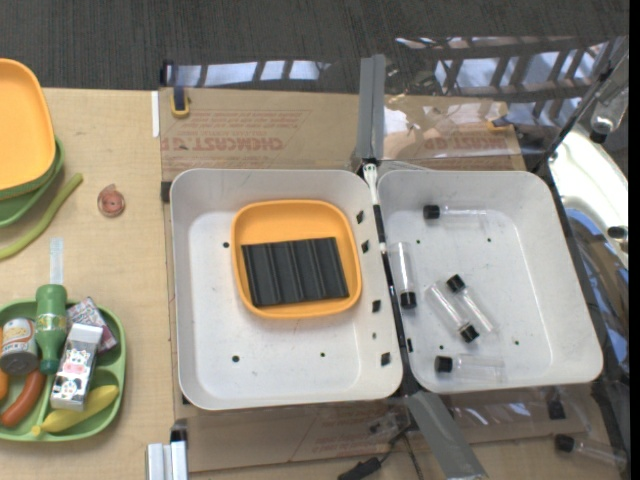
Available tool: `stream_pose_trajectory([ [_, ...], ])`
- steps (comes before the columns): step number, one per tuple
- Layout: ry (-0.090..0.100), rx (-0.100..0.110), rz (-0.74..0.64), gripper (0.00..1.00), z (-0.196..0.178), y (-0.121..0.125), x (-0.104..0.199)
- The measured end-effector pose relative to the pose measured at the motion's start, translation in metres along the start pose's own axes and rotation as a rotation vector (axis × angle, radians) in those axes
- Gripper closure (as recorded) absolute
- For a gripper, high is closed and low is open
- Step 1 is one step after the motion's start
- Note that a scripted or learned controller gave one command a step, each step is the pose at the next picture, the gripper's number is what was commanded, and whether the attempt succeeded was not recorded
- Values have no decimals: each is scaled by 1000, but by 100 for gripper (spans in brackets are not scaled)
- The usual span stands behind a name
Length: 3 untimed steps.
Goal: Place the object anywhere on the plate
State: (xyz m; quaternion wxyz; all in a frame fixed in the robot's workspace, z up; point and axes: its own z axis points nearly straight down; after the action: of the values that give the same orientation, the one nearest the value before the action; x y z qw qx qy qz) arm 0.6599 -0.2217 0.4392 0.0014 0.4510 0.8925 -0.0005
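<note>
- Camera view: orange plate (296,230) carries a black ribbed block (296,272); clear vials (460,306) lie in the right bin (560,268).
- Tool state: cannot tell.
- Risk: vials likely roll or slip.

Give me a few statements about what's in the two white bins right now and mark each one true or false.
1. The orange square plastic plate sits in the left shallow white bin. True.
2. A dark grey ribbed rectangular mat lies on that plate. True.
3. The clear plastic vials with black caps lie on the plate. False: they lie in the right shallow white bin.
4. The plate is round and green. False: it is orange and roughly square with rounded corners.
5. The two bins stand side by side. True.
</note>
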Motion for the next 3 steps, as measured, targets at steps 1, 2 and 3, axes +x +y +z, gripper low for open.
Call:
stream_pose_trajectory([
  [1,0,-1,-299,100,-2,0,0],
  [2,2,-1,-538,100,-2,-4,4],
  [3,2,-2,-797,100,-2,-6,4],
])
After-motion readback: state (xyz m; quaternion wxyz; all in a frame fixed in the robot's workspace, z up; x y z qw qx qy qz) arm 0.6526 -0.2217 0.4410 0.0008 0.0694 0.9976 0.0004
